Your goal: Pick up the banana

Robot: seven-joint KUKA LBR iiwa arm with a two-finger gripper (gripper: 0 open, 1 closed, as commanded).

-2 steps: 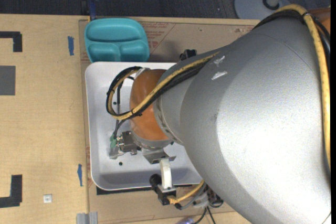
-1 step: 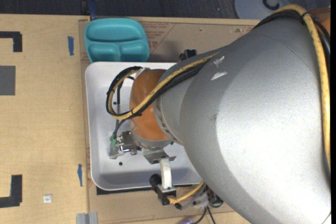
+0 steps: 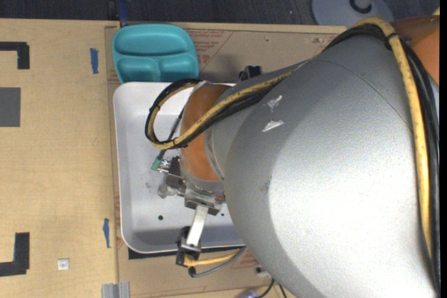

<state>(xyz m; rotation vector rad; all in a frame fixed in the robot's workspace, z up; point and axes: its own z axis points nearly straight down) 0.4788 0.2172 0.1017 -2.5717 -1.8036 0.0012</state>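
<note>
Grey arm (image 3: 328,178) over white bin (image 3: 133,150)

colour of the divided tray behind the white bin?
Teal, all over. The tray shows best in the camera view, just past the bin.

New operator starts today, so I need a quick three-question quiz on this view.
1. True or false: the arm hangs over the white bin.
2. What colour is the divided tray at the bin's far end? A) teal B) red C) black
3. Fill in: the band above the wrist is ____.

Key: 1 true; 2 A; 3 orange.
</note>
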